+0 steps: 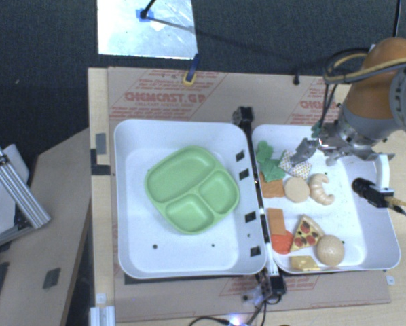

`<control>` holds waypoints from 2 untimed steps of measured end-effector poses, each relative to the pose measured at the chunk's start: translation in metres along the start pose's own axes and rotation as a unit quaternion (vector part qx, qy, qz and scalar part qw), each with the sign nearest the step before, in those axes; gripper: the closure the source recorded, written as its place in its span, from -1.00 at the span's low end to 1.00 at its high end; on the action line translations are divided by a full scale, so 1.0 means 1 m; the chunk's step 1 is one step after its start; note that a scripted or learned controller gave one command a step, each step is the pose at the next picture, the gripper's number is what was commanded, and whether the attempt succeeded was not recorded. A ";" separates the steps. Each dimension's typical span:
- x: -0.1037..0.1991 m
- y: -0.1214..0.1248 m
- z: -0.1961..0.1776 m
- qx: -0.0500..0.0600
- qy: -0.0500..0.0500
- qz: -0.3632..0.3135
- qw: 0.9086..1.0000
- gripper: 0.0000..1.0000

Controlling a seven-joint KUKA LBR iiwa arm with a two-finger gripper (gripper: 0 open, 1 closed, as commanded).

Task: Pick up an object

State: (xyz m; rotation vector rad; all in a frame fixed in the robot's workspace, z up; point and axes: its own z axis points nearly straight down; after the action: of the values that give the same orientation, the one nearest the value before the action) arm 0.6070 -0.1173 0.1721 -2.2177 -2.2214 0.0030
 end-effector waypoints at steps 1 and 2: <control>-0.008 0.001 0.058 0.000 0.000 0.001 1.000 -1.00; -0.008 0.003 0.087 -0.003 -0.001 0.000 1.000 -1.00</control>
State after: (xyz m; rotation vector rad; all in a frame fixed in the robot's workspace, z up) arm 0.6095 -0.1256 0.0848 -2.2221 -2.2238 -0.0016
